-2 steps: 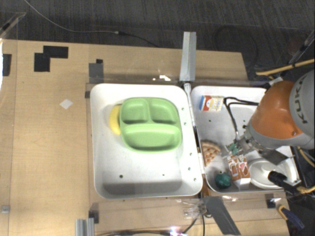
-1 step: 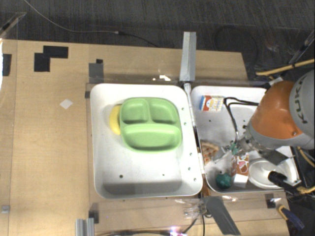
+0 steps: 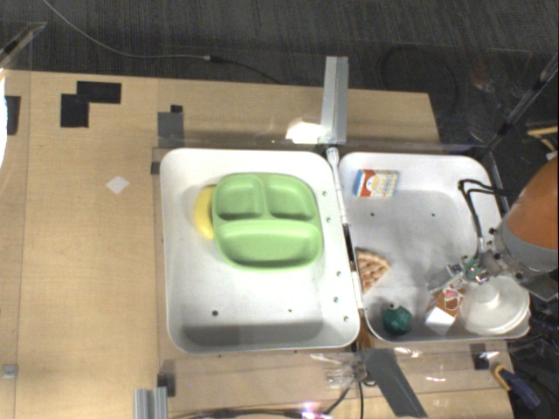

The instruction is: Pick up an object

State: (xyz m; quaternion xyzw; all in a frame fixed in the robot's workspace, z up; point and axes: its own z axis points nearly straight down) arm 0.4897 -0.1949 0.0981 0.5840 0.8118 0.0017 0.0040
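- Gripper (image 3: pixel 463 278) sits low in the right bin (image 3: pixel 419 225), toward that bin's near right corner. Whether it is open or closed cannot be told from this slanted overhead angle.
- Arm (image 3: pixel 533 216) reaches in from the right edge, its orange band showing above the grey wrist, and crosses the right bin's right wall.
- Red-and-white box (image 3: pixel 445 308), a small one, lies just beside the gripper on its near left side, close to the bin's near wall. Whether the two touch cannot be told.
- Green ball (image 3: pixel 397 319), dark in colour, rests left of the box near the right bin's near left corner, with a gap between them.
- Tan wedge (image 3: pixel 371 269) with a criss-cross pattern lies against the right bin's left wall, just beyond the ball.
- Printed card (image 3: pixel 376 183), white with red and blue marks, lies flat in the far left corner of the right bin, well apart from the gripper.
- Left bin (image 3: pixel 244 321) holds a green plate (image 3: pixel 266 221) with three compartments, face up in the far half.
- Yellow thing (image 3: pixel 203 212) pokes out from under the plate's left edge, too hidden to name.
- Bins stand side by side on a pale wooden table (image 3: pixel 79 251), with a metal post (image 3: pixel 335 94) upright at the far end of the seam between them.
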